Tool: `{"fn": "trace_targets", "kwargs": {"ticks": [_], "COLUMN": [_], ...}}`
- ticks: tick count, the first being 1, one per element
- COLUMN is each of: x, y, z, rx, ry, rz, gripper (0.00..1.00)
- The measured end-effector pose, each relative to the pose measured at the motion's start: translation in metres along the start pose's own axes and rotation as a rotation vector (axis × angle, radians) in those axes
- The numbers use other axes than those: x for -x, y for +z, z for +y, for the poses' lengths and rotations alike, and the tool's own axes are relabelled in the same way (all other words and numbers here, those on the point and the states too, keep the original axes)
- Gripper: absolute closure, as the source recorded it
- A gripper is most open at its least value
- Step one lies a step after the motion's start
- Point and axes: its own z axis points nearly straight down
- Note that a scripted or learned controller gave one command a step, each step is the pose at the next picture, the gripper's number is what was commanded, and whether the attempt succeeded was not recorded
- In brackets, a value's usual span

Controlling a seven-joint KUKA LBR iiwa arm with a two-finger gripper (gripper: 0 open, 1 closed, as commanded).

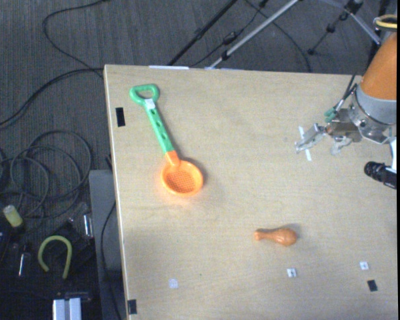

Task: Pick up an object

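Far left of the jaws lies a green-handled orange strainer spoon, likely light, stiff plastic; take its slim handle. Nearer, below-left on the tabletop, lies an orange drumstick toy. The jaws stand apart, holding nothing.

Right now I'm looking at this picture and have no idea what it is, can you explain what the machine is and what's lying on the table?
This is one camera above a workbench, looking down at a slant. The grey and orange shape at the right is a robot arm; its gripper hangs over the pale wooden surface with nothing between its fingers. Two things lie on the surface: a scoop with a green handle and a round orange head toward the left, and a small orange drumstick-shaped toy nearer the front. Both lie apart from the gripper. Cables and stands lie on the floor around the bench.
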Motion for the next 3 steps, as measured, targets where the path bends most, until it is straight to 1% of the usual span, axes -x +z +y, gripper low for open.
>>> {"fn": "trace_targets", "kwargs": {"ticks": [1, 2, 3], "x": [0.003, 0.003, -0.02], "y": [0.04, 0.122, 0.122], "z": [0.056, 0.067, 0.067], "rx": [0.0, 0.0, 0.001], "ry": [-0.041, -0.216, -0.341], "rz": [-0.006, -0.005, -0.005], "gripper": [0.0, 0.0, 0.0]}}
